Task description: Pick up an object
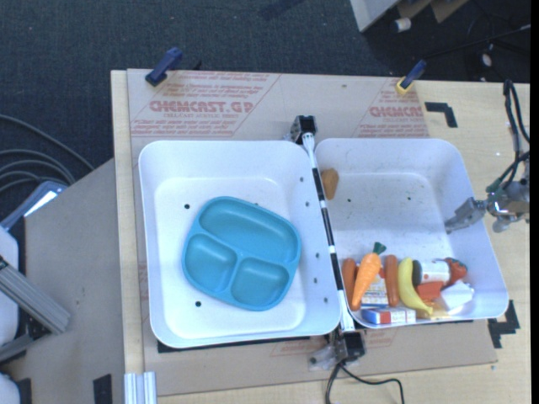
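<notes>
an overhead, slanted look at a counter [210, 99] bearing two shallow white bins side by side. the left bin [160, 225] holds a blue divided plate [242, 252], lying flat near its middle with three compartments, nothing on it. just right of the seam between the bins, a small brown lump [329, 183] sits alone near the upper left of the right bin [396, 192]. along that bin's lower edge lies a tight cluster of toy food: an orange carrot [366, 278] with a green top, a reddish sausage-like piece [391, 276], a yellow banana [408, 284], and red and white pieces [446, 286] packed against the lower right corner. at the far right, a grey gripper [465, 215] pokes over the bin's right rim, well above and apart from the cluster. it is small and partly cut off by the frame edge, so whether its fingers are apart or together cannot be told. nothing is seen held. judging from this, the pick has not yet happened: choosing an object, descending and closing all remain. several toys overlap, so some shapes are hard to name.
</notes>
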You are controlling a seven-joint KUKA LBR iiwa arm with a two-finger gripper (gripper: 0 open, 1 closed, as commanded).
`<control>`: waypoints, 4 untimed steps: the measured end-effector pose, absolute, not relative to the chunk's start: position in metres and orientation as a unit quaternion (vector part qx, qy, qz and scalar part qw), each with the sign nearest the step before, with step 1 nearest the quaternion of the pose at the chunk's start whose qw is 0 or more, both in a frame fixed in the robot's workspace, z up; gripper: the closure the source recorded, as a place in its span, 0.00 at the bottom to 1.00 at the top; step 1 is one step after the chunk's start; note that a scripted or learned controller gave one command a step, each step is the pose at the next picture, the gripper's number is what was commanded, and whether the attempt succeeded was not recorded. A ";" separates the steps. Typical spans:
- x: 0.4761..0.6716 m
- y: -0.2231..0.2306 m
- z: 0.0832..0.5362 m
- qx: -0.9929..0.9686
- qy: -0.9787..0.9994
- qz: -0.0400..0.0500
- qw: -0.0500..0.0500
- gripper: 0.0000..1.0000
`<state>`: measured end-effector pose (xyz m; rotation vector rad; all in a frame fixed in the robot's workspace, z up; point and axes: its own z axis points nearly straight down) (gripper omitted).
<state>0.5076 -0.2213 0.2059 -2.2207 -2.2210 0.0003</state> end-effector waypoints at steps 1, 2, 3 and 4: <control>0.483 -0.220 0.094 -0.706 -0.708 -0.002 0.002 0.00; 0.483 -0.222 0.104 -0.707 -0.708 -0.001 -0.001 1.00; 0.479 -0.106 0.137 -0.707 -0.708 0.000 0.002 1.00; 0.479 -0.107 0.137 -0.707 -0.707 0.000 0.002 0.00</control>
